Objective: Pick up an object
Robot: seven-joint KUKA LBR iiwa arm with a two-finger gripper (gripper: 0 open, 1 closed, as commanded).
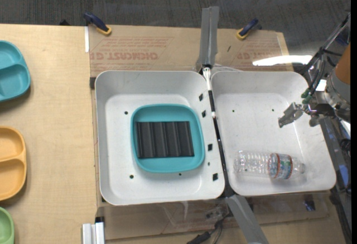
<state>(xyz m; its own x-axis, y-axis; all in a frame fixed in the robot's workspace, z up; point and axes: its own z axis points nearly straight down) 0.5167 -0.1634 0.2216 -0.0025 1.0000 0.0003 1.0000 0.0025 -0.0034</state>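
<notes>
A clear crumpled plastic water bottle (269, 165) lies on its side nearest the camera, at about 5 o'clock in the view, along the near wall of the right shallow white bin (254, 95). Its capped end seems to point toward 3 o'clock, and a bluish label wraps its middle.

Level with it, at about 7 o'clock, the left shallow white bin (111, 125) holds a teal rounded-square plastic tray with a dark ribbed insert (165, 138), sitting flat in the bin's centre.

Farther back, at 3 o'clock, the grey two-finger gripper (298, 113) hangs over the right bin's far right part, well apart from the bottle and toward 1 o'clock of it. Its fingers look spread with nothing between them, one grey finger (288, 115) pointing toward 9 o'clock.

At the 9 o'clock edge, on the wooden bench (56, 70), lie a teal divided plate (11, 72) and an orange divided plate (10, 162).

At 12 o'clock, brown cardboard (145, 50) lies behind the bins, held by two clamps (97, 23).
</notes>
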